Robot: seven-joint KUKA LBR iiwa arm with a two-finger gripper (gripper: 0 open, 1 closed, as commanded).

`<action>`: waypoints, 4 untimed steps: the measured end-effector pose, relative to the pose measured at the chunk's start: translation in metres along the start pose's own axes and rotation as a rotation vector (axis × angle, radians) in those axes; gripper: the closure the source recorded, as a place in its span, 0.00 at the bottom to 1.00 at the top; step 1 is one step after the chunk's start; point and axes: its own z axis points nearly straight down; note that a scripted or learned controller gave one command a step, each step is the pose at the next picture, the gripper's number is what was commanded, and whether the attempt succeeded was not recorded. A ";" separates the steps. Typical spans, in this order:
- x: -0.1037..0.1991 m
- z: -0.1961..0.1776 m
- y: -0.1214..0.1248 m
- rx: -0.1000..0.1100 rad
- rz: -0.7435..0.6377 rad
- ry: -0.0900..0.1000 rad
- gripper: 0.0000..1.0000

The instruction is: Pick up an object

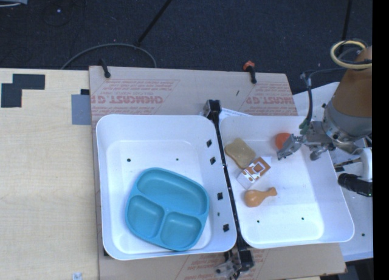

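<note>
The right bin (331,224) holds a tan sponge-like block (239,151), a small white box with orange markings (254,171) and an orange drumstick-shaped toy (260,196). A small red-orange object (282,139) lies near the bin's upper right. My gripper (302,149) hangs over the right bin's far right side, just right of the red-orange object. Its fingers are spread open, and nothing sits between them. The grey arm with its orange band (352,93) rises behind it.
In the left bin (115,151) a blue divided plate (167,208) lies flat toward the front. A black divider (222,175) runs between the two bins. Cardboard (182,93) lies under both bins, and a light wooden bench top (42,181) stretches to the left.
</note>
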 end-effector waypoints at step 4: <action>0.008 -0.012 -0.001 -0.003 0.000 -0.001 1.00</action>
